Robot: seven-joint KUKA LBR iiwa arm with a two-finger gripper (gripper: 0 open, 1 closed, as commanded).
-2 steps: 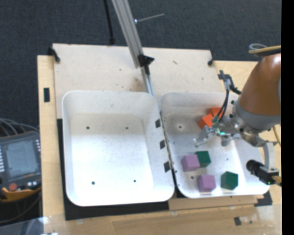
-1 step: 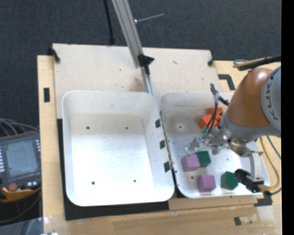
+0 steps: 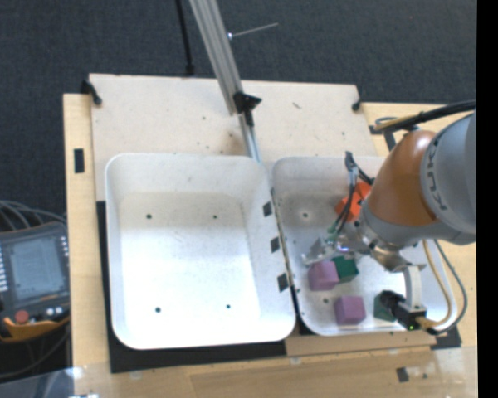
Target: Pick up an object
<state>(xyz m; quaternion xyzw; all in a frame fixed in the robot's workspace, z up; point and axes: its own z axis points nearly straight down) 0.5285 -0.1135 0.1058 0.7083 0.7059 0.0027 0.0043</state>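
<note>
In the right bin lie several small objects. A purple block sits near the bin's middle, with a green block touching its right side. A second purple block lies near the front wall, and a dark green object rests to its right. An orange piece shows beside the arm's wrist. My gripper hangs low over the first purple block and the green block, its metal fingers just above them. The arm's bulk hides the bin's right part.
The left bin stands beside the right one, sharing a middle wall with black clips. A slanted aluminium pole rises behind the bins. A teach pendant lies off the bench at left.
</note>
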